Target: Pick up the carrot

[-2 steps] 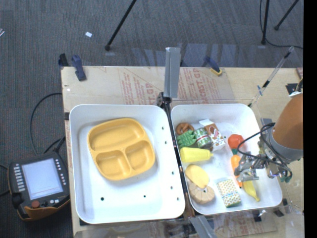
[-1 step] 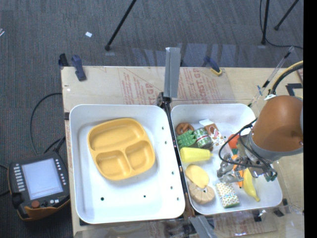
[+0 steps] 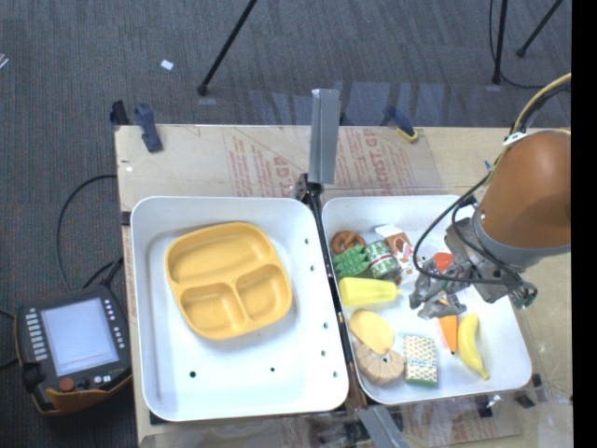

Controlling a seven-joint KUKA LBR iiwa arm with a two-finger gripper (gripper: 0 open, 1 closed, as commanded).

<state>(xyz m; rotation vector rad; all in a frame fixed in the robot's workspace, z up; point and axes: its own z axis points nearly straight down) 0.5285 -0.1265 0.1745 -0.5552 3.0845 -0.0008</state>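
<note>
Glossy yellow plastic tray (image 3: 229, 278) rests in a smooth white bin (image 3: 149, 250).

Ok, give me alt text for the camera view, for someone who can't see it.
The grey arm's two-finger gripper hangs over the right white bin of toy foods, just above a small orange carrot lying beside a yellow banana. The left white bin holds a yellow sectioned plastic tray.

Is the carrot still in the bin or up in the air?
In the bin. The carrot lies on the right bin's floor beside the banana, below the gripper.
</note>
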